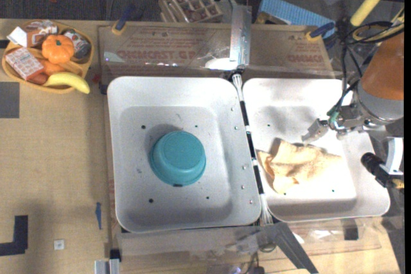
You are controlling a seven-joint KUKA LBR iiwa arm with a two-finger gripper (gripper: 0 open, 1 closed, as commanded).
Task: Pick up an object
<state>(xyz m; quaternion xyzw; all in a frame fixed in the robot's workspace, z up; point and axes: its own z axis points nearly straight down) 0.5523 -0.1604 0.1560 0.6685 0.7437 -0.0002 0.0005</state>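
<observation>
From above and at a slant, the camera view shows the grey arm (385, 90) with its orange band reaching in from the right over the right bin (369, 199), and its gripper (316, 131) hangs low above the bin floor, just above and beside the upper edge of a crumpled tan cloth (297, 163); the gripper is small and blurred here, so whether its jaws are apart or together cannot be told, and nothing can be seen caught between them. The cloth is the one thing lying in the right bin, spread across its lower middle with its left end close to the wall shared with the other bin. The left bin (122, 106) holds one teal bowl (178, 158), turned upside down near the middle of its floor. That makes two white bins side by side, one cloth and one bowl. On the wooden bench at the far left, well apart from the bins, sits one yellow basket (13, 67) of toy food, with one orange pumpkin (58, 49) in it and one banana (67, 81) along its lower rim
</observation>
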